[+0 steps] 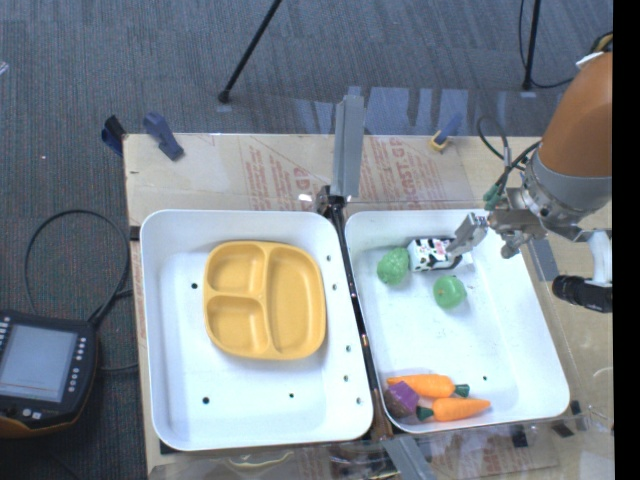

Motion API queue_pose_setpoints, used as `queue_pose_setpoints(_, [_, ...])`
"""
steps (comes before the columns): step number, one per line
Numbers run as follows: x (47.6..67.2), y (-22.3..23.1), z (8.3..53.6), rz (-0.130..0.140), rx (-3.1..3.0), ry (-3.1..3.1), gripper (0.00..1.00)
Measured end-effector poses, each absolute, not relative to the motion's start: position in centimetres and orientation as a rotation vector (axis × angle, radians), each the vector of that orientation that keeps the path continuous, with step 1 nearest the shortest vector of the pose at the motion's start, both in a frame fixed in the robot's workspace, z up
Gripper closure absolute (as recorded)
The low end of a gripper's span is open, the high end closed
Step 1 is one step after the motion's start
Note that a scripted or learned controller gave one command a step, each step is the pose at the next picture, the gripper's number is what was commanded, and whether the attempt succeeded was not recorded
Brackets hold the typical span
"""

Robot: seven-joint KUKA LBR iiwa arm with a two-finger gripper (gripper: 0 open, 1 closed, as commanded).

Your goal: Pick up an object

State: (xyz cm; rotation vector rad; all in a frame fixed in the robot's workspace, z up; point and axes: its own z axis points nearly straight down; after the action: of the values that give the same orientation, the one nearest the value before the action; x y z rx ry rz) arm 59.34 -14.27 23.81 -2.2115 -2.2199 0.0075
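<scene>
The right bin (520, 348) holds a black-and-white toy (430, 253), two green balls (394, 266) (450, 291), two orange carrots (432, 384) (462, 406) and a small purple piece (402, 398). My gripper (488, 242) hangs over the bin's upper right part, open, with nothing between its fingers. Its left finger (466, 238) slants down beside the toy's right end. Whether it touches the toy I cannot tell. The green balls lie to the left of and below the gripper, apart from it.
The left bin (170, 388) holds a yellow divided plate (266, 298). A grey upright post (347, 153) stands behind the seam between the bins. A black pendant (40, 363) lies on the floor at left. Cables and a black fitting (585, 293) hang by the arm's wrist.
</scene>
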Motion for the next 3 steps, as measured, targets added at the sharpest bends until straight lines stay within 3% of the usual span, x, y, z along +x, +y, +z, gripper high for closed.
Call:
queue_pose_setpoints(1, [60.97,-13.93,8.38,0.004,-2.341,-2.088,0.0])
queue_pose_setpoints(2, [60.87,-13.91,8.77,0.011,-2.336,-2.08,1.0])
queue_pose_setpoints(3, [60.86,-13.92,8.76,0.011,-2.336,-2.08,0.0])
